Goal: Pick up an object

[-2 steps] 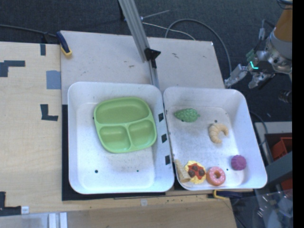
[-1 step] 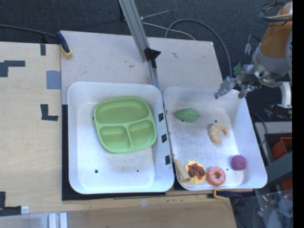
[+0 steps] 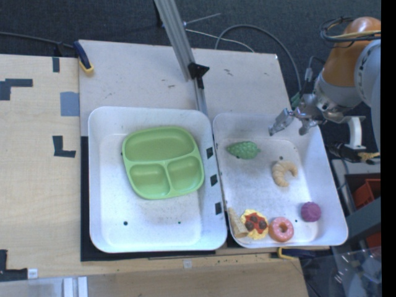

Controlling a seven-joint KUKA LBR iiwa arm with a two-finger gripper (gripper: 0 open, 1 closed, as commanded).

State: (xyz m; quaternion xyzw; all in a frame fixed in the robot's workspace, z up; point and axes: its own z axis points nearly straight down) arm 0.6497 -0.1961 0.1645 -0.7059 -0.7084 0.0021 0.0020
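I start in the left bin (image 3: pixel 99 166), where a green divided plate (image 3: pixel 163 161) lies flat, tipped slightly toward seven o'clock. It looks like rigid moulded plastic, wide and shallow, and I judge it a poor pick: the only hold is its thin rim.

The right bin (image 3: pixel 328 184) holds the better candidates. A knobbly green toy (image 3: pixel 243 149) sits at about ten o'clock in that bin, well apart from everything else. It looks light and slightly compliant, with a textured skin that should not slip; I would close across its short axis. At the bin's centre lies a pale croissant (image 3: pixel 283 172), curved, best pinched at the thick middle. Along the six o'clock wall, a pizza slice (image 3: pixel 250 223) and a pink doughnut (image 3: pixel 282 229) sit just beside each other, crowded against the rim. A small purple ball (image 3: pixel 310 211) at four o'clock looks smooth and likely to roll.

The gripper (image 3: pixel 291 124) hangs over the bin's twelve o'clock edge, fingers spread, holding nothing.
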